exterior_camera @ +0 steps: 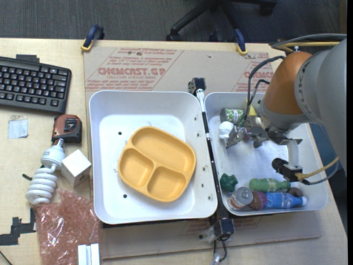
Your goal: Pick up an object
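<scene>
Camera view: gripper (pixel 238 135), finger state unclear, just beside white ball (pixel 225 128).

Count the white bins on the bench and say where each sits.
2. One white bin sits left, holding a yellow divided plate; the other is beside it on the right, under the arm.

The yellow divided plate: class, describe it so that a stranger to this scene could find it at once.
Start at the two shallow white bins side by side and take the left bin. The yellow plastic plate lies flat in its middle. It has three compartments, and unlike the small bottles and can in the right bin, it lies alone.
</scene>
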### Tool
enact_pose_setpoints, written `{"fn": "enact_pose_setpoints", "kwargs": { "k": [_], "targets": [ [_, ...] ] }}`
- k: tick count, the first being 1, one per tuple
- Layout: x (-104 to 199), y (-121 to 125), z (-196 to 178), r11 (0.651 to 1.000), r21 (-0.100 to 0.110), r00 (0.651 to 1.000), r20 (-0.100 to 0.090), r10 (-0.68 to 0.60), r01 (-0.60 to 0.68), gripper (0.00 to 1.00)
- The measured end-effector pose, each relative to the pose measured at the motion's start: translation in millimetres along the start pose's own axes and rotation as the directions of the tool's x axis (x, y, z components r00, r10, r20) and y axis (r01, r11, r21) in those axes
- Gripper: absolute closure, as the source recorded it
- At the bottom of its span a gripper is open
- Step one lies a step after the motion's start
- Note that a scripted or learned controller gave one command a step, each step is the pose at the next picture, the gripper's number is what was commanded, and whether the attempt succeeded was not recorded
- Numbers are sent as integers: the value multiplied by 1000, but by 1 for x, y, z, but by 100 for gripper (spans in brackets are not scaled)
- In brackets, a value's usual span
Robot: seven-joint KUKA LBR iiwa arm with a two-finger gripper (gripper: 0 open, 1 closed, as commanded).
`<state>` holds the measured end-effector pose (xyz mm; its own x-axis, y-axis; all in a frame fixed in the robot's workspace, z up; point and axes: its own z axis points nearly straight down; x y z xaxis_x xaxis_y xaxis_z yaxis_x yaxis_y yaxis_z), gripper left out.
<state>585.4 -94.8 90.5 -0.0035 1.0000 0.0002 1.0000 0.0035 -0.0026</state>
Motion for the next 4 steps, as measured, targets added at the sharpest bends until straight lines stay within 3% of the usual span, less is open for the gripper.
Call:
{"fn": "enact_pose_setpoints", "kwargs": {
  "k": [1,2,3,4],
  "targets": [
    [-23,42,0,1000,-1,1000,1,-1,1,0],
    [-23,43,-8,1000,1,1000,2,-4,4,100],
    [60,22,-100,1000,0,1000,1,1,-1,100],
    [58,50,-130,1000,0,1000,2,0,0,100]
  ]
}}
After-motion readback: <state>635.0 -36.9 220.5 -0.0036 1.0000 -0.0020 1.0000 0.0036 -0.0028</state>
